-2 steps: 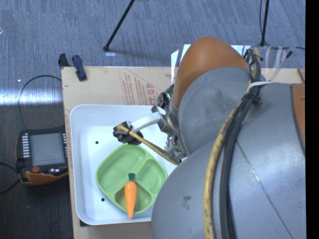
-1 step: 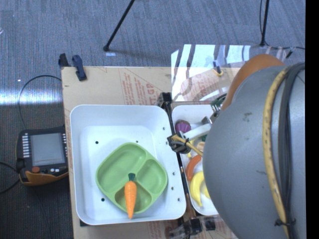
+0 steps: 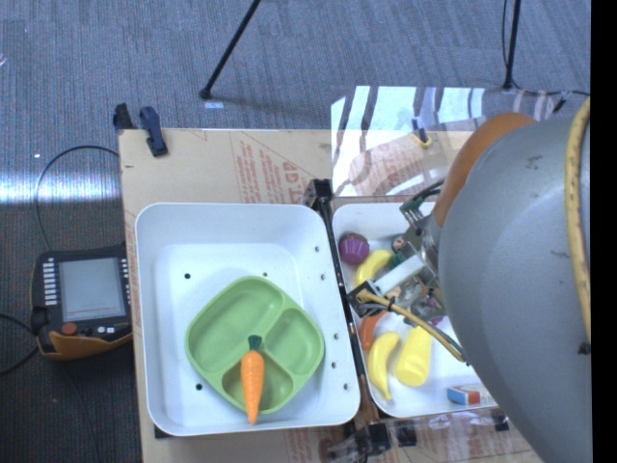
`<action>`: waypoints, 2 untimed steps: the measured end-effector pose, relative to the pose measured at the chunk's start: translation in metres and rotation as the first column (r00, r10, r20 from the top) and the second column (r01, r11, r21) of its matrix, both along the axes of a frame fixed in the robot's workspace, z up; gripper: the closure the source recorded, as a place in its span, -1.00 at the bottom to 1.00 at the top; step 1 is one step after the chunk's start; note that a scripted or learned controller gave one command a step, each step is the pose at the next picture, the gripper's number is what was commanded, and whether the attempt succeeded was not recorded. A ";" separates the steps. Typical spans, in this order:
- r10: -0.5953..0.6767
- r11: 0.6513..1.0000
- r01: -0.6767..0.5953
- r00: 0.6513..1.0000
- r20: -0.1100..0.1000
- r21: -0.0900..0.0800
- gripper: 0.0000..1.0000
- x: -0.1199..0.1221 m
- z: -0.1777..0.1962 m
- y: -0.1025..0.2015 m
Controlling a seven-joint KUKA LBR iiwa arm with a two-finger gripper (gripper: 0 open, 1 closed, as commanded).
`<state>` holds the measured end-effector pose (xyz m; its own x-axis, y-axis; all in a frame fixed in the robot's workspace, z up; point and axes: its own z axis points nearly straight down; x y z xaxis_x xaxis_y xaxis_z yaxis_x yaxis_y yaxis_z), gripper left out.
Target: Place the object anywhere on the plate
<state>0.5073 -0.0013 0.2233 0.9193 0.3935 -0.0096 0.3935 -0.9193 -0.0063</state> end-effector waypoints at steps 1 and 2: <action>0.005 1.000 -0.005 1.000 0.008 0.003 1.00 -0.013 0.058 0.044; 0.117 0.993 -0.117 0.993 0.008 -0.001 1.00 -0.026 0.108 0.027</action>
<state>0.4812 0.0254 0.3313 0.8669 0.4985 -0.0029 0.4985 -0.8669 -0.0029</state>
